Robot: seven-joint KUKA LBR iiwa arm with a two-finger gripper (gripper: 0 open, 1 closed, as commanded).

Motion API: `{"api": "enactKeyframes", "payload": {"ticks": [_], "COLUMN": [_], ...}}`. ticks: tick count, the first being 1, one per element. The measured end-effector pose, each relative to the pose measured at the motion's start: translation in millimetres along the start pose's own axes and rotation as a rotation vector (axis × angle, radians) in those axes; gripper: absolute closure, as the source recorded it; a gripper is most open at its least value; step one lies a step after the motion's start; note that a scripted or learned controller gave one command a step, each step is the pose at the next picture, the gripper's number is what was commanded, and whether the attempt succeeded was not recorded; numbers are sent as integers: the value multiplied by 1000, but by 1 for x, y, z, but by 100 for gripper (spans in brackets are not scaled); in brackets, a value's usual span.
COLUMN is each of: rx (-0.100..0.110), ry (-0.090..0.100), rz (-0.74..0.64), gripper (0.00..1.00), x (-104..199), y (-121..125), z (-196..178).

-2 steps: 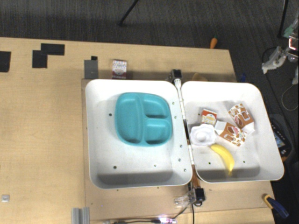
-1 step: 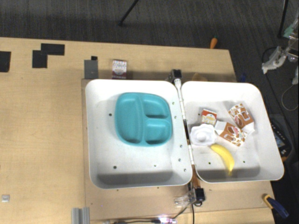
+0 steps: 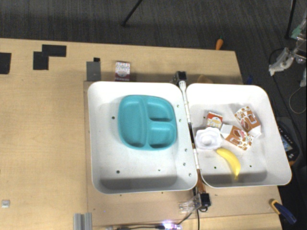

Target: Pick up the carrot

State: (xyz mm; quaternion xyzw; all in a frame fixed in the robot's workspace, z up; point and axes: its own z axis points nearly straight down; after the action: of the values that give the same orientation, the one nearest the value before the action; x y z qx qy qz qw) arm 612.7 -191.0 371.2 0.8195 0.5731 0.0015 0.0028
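Observation:
The right bin (image 3: 268,128) holds a yellow banana (image 3: 230,160) near its front. A white round cup (image 3: 207,138) lies by the bin's left wall. Behind the cup is a small orange and white carton (image 3: 214,120). Two brown and white patterned packets lie at the middle right, one (image 3: 238,137) in front of the other (image 3: 247,118). A small orange object (image 3: 219,43) sits at the bench's far edge, outside the bins; I cannot tell what it is.
The left bin (image 3: 103,143) holds a teal divided plate (image 3: 147,121). A small checkered box (image 3: 123,70) and a grey block (image 3: 93,70) stand on the bench behind the left bin. Cables and a grey fixture (image 3: 283,59) hang at the far right.

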Motion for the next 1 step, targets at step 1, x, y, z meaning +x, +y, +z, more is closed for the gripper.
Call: {"api": "enactKeyframes", "payload": {"ticks": [1], "rx": [0], "ry": [0], "rz": [0], "gripper": [0], "x": [0], "y": [0], "z": [0]}}
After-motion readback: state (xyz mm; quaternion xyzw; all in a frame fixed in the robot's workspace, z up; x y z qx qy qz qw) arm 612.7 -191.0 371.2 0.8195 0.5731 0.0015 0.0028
